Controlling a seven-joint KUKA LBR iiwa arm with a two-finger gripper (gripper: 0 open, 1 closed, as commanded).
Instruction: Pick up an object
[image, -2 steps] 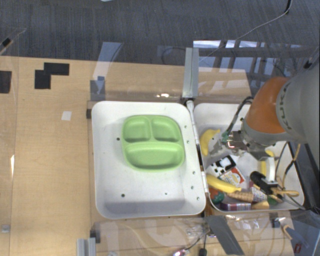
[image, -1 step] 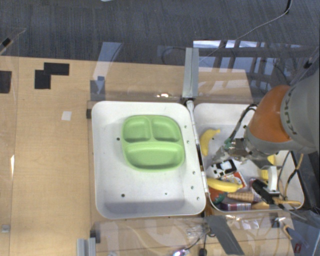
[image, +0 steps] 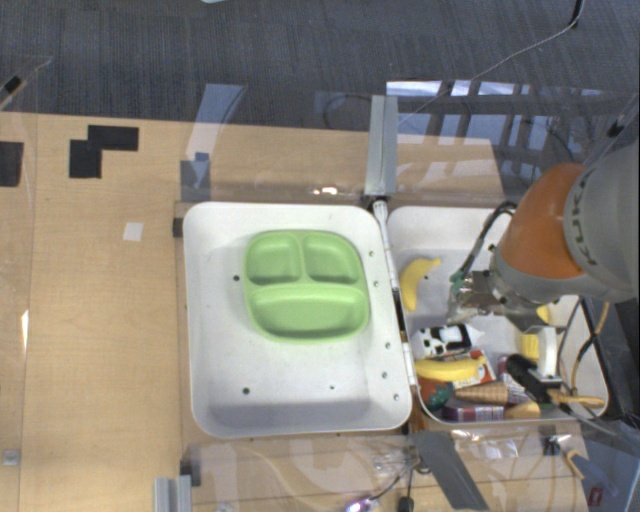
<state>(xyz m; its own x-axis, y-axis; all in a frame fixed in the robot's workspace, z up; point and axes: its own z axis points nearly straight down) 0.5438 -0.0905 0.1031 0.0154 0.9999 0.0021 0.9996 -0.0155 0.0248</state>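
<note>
Left bin (image: 215, 400): a shallow white tray holding a green divided plate (image: 304, 284) near its middle; the plate looks like stiff, light moulded plastic, smooth and probably slippery; its raised rim is the likeliest place to pinch, since the flat wells offer nothing to close on.
Right bin (image: 440, 225): its far half is mostly bare; its near half is crowded.
Yellow banana (image: 414, 279): lies alone against the left wall of the right bin, apart from the heap; probably a light, rigid toy; curved and smooth, so a grip across its thick middle seems safest; it is the easiest candidate for the task.
Black-and-white toy (image: 444, 341): sits just right of the bin's left wall, beside the wrist; small and irregular; likely light.
Second banana (image: 452, 369): lies near the front, touching the black-and-white toy and the clutter below it.
Near clutter (image: 490, 400): brown, red and dark pieces packed together; neighbours would hinder a clean closing there.
Gripper (image: 468, 297): low over the right bin, between the lone banana and the heap; whether its fingers are apart or together cannot be told; nothing is visibly held.
Arm (image: 560, 235): the grey body and orange band cover the bin's right part; whatever lies beneath is hidden.
</note>
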